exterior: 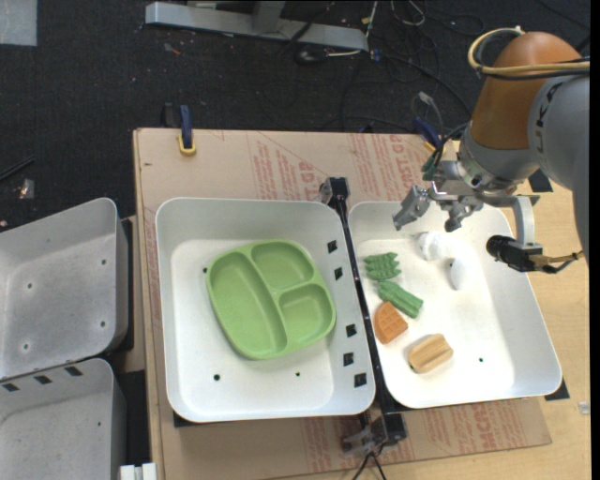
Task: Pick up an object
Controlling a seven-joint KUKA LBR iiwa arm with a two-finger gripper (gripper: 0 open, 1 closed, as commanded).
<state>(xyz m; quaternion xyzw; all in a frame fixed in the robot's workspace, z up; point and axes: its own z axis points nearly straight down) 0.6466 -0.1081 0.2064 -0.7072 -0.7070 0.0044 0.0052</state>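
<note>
Hand point(433, 213) open above right bin point(487, 370) (nothing gripped) — near white piece point(429, 246).

This is a robotics lab or test cell, not a home. A grey and orange arm point(530, 103) reaches over a worktop point(253, 164) of printed board, clamped at the back by a yellow clamp point(187, 131), with two white bins point(178, 234) fixed side by side. Loose cables point(412, 19) and a metal rail point(253, 23) lie on the dark speckled floor point(75, 94) behind, and spare white trays point(56, 281) sit to the left.
</note>
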